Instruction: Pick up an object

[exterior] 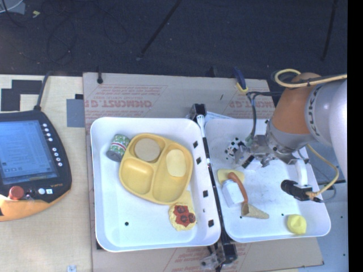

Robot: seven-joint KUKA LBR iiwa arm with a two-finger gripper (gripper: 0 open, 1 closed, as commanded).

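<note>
My gripper is low over the back of the right bin, reaching in from the right. Just to its left lies a small black-and-white spotted object, close to it. In front of the gripper lie a pale yellow slice, a white block and a curved orange-brown piece that rests across them. A tan wedge sits nearer the front. A yellow lump lies in the front right corner.
The left bin holds a yellow divided plate, a green-and-white striped roll at its left and a small pizza-like toy by the front. A handheld control pendant lies left of the bins.
</note>
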